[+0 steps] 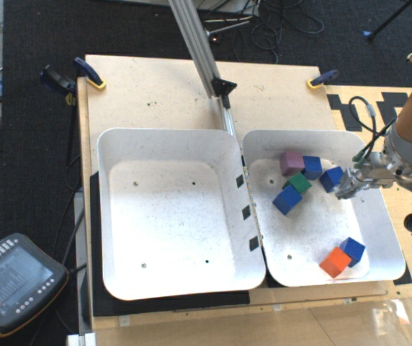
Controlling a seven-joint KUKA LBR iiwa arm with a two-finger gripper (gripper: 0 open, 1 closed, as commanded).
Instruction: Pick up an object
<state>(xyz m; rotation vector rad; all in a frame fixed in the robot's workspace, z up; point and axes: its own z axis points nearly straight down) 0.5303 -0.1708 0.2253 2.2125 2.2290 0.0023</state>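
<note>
Fingers (346, 188): low over the right bin, near its far right side; too small and blurred to tell whether they are spread or pressed together, and nothing can be seen pinched between them.
Nearest block: a blue block (330, 179) just to the left of the fingers, touching or nearly touching them; which of the two cannot be told.
Cluster further left: a second blue block (312, 166) beside a pink block (291, 162), with a green block (299, 184) below them and a larger blue block (287, 200) touching the green one on its lower left.
Pair toward the camera: an orange block (335, 262) and a blue block (352, 251) touching each other, well apart from the fingers, near the right bin's front edge.
Right bin (314, 276): white and shallow, holding all seven blocks.
Arm (411, 139): grey wrist with an orange part above it, reaching in from the right of the fingers; black cables loop above it.
Left bin (119, 157): well to the left of the fingers, side by side with the right bin.
Table (163, 92): pale board under both bins, with clamps at its far corners.
Post (195, 38): a slanted metal rail beyond the bins.
Handheld controller (11, 283): off the table, far to the front left.
</note>
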